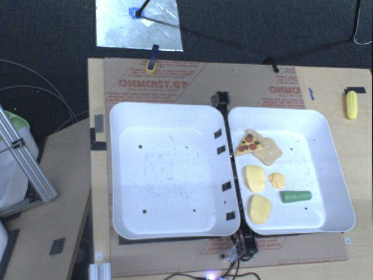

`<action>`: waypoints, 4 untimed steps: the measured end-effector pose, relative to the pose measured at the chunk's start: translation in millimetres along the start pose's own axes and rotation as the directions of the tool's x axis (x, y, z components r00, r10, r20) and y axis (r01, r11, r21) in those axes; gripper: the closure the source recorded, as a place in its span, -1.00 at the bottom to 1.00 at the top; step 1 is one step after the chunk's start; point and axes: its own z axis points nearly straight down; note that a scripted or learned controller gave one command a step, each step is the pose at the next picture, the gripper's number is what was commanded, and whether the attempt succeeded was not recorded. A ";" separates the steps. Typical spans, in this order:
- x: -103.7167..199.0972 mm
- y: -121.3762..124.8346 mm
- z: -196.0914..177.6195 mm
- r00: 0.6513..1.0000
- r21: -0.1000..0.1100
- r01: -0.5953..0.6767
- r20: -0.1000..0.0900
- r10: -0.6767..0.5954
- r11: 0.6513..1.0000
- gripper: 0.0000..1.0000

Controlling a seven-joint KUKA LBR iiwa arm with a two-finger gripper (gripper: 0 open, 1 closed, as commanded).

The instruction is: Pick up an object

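Targets: toy pizza slice (257,146), green cylinder (296,196) and three yellow pieces (254,178) lay in the right bin (335,174), centre-right.
Cylinder axis: ran left-right.
Gripper: state could not be told.

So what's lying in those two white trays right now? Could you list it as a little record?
left bin: nothing visible inside
right bin: five small items
pizza slice toy: near the bin's back, by the divider
pale yellow pieces: one mid-bin, one near the front
small yellow lump: beside the mid-bin piece
green piece: lying flat, right of the yellow ones
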 end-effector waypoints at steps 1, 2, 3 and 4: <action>-0.4 -56.7 -1.6 1.000 0.001 -0.005 -0.001 0.005 1.000 1.00; 0.1 7.2 0.1 1.000 0.000 0.000 0.000 0.000 1.000 1.00; -0.5 -57.0 -1.8 1.000 0.001 -0.006 -0.001 0.006 1.000 1.00; 0.0 -4.1 0.1 1.000 0.001 0.000 0.000 0.000 1.000 1.00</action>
